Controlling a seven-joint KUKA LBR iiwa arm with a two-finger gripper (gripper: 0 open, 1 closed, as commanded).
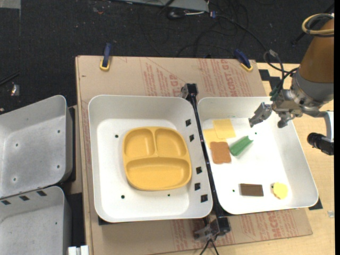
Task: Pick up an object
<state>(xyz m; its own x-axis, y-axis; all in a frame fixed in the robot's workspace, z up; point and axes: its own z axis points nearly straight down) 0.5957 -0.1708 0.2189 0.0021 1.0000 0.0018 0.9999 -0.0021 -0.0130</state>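
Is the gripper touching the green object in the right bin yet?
Apart. The camera view shows white bin floor between the gripper and the green object, which lies lower left of it beside the brown piece.

- The left bin [101,142] is white and holds a yellow divided plate [157,158].
- The right bin [297,163] is white too.
- In it lie a pale yellow square piece [223,128], a brown rectangular piece [220,152], a green piece [240,145], a dark brown block [251,189] and a small yellow piece [279,190].
- The bench board [138,76] is tan cardboard with red printed lettering.
- The arm [319,52] shows an orange band above grey.
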